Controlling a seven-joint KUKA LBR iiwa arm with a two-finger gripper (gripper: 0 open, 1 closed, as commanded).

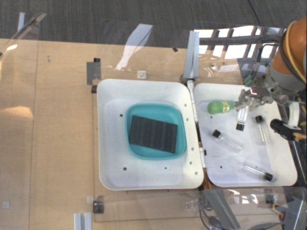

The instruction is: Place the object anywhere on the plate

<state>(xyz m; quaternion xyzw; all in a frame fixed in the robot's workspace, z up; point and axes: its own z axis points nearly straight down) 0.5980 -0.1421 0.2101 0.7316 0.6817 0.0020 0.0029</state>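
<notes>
A teal plate (181,128) lies in the left bin (110,128). A dark ribbed rectangular slab (153,133) rests flat on it, covering most of its middle. My gripper (247,98) hangs over the far part of the right bin (283,176), just right of a green bottle (219,107) lying on its side. A clear vial with a black cap (241,117) lies directly below the gripper; whether it touches the gripper is unclear.
Three more clear black-capped vials lie in the right bin: one (225,140) near the middle, one (261,128) to the right, one (257,171) near the front. A metal frame (230,37) stands behind the bins. The arm's orange band (295,37) is at the right.
</notes>
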